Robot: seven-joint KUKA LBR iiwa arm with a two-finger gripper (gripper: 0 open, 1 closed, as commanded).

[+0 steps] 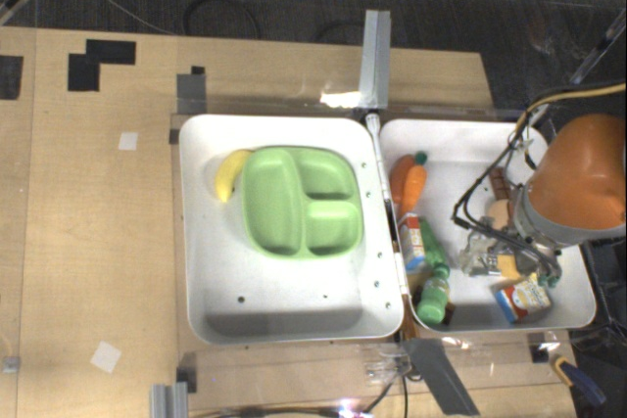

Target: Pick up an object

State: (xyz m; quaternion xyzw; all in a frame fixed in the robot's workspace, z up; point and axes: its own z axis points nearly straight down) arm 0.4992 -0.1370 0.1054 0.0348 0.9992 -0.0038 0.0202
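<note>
while the arm (578, 181) is reaching in over the right bin (460, 144), its orange band is bulking above the wrist and the gripper (490, 255) is hanging low among loose cables near the bin's middle; the jaws are sitting in clutter and shadow, so i cannot tell how they are standing or whether anything is between them. just beside the gripper, toward the bin's near right corner, a small colourful carton (521, 297) is lying on the bin floor. to the gripper's left, along the wall that is dividing the two bins, a toy carrot (409, 185) is lying farthest from the camera, a small bottle with a red label (415, 244) is lying next in line, and a green bottle (433, 293) is leaning nearest the front edge. well apart from the gripper, in the left bin (216, 308), a green divided tray (298, 201) is sitting upside up with a banana (229, 175) touching its far left side.
</note>
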